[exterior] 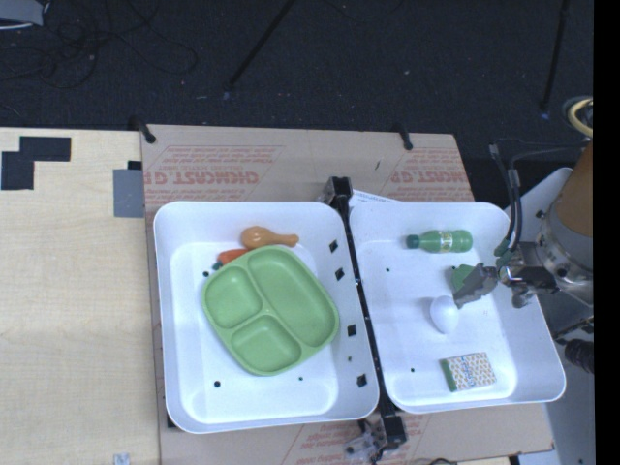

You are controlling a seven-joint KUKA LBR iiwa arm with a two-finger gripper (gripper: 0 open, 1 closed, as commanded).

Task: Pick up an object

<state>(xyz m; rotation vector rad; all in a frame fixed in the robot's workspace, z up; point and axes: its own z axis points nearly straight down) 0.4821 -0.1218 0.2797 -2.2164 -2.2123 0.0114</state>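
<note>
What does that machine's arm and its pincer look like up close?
The arm is grey metal with an orange band above the wrist. A black cable loops beside it. The pincer is small, dark grey and angular.

Cardboard sheet (pixel 291 168), left print: red lettering, upside down from here, seems to read "CHEMCRAFT", last letters unsure.
Cardboard sheet, right print: the same red wording by the far right corner, partly covered by the right bin (pixel 528 371).
Small patterned packet (pixel 469 371): markings too small to read.
</note>
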